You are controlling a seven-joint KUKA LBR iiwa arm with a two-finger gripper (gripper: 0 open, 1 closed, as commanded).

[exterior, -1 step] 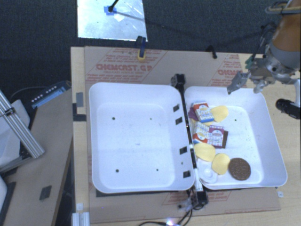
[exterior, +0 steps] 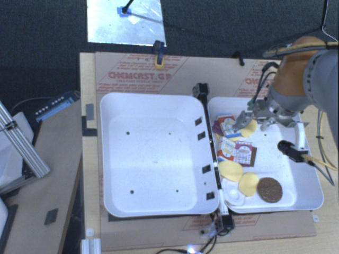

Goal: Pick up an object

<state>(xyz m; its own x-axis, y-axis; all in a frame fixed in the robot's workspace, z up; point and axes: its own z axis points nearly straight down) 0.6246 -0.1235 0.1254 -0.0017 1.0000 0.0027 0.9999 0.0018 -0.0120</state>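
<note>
Camera view: "CHEMCAST GP" on cardboard sheet (exterior: 139,74), pkt (exterior: 237,151) print illegible.

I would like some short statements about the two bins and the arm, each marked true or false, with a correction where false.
1. All the objects lie in the right bin. True.
2. A round brown disc lies in the near part of the right bin. True.
3. The arm's hand hovers over the left bin. False: it is over the far part of the right bin, by the red and white packets.
4. Two yellow round pieces lie beside the brown disc's side of the bin. True.
5. The arm enters from the left of the camera view. False: it reaches in from the right.
</note>
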